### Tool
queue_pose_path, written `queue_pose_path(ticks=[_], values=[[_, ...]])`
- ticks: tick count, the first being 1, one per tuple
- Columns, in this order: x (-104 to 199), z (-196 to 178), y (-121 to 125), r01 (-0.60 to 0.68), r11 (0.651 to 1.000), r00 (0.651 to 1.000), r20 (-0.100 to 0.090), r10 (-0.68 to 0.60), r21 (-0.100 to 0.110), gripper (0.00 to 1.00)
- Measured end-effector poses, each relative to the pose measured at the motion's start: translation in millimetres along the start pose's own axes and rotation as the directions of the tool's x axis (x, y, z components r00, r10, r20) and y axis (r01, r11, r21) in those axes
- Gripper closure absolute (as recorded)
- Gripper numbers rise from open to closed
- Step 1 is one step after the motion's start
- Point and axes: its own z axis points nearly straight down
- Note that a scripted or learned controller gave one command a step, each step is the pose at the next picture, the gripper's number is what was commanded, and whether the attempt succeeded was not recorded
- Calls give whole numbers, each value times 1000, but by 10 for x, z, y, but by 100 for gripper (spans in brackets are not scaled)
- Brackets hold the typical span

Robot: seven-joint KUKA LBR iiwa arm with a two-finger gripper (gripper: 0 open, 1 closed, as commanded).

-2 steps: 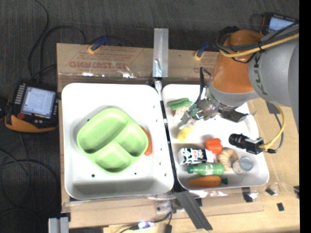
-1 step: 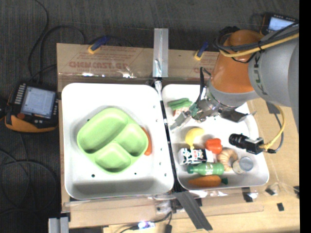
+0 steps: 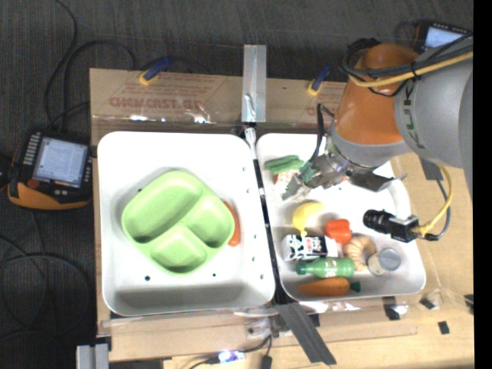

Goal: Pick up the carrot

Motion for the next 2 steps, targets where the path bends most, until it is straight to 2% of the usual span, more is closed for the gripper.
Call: queue_pose_path(ticks=[1, 2], values=[[-808, 686, -534, 243, 970, 970, 11, -243, -2, 100], [-1374, 387, -3, -63, 998, 998, 12, 63, -7, 100]])
